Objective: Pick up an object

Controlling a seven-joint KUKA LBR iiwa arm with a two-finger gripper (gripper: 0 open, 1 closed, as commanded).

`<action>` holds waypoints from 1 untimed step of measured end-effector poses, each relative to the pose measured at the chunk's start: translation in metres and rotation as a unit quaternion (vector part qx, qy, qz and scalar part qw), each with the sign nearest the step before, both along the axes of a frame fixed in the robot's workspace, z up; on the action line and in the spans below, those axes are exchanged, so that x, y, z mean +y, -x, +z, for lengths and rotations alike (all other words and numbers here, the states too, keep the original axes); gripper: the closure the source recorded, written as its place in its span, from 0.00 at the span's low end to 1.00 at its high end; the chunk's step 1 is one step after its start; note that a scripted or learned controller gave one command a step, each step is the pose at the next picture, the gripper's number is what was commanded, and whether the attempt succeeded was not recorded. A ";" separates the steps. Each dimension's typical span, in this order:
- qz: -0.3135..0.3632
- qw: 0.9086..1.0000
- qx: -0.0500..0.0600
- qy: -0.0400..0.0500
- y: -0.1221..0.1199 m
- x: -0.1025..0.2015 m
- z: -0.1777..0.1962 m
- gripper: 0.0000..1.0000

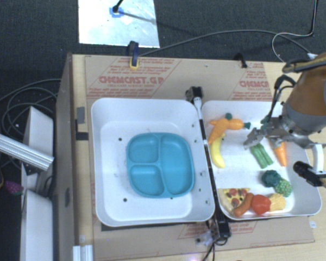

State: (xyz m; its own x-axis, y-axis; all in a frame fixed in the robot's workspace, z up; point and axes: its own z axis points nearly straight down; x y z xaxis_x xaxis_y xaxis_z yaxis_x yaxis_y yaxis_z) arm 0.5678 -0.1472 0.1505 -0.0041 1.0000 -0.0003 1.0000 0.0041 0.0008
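From above, the gripper [256,138] hung low over the right bin [309,204]; its fingers blurred into one grey mass, so I could not tell whether they were open or closed, and nothing showed between them. A green vegetable [261,155] lay just below the tips, a carrot [281,153] beside it. The banana [216,151] and an orange toy [225,126] lay to the left, broccoli [271,178], a tomato [261,204] and a pizza slice [234,195] nearer the front. The left bin [106,162] held a blue plate [159,163]. Both bins sat on cardboard [152,75] above dark carpet [27,31].
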 end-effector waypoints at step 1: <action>0.001 1.000 -0.001 0.000 -0.001 0.000 0.011 1.00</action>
State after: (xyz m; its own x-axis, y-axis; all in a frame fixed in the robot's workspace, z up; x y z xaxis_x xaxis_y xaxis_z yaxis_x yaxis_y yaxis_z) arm 0.5686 -0.1475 0.1611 -0.0058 1.0000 -0.0009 1.0000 0.0058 0.0033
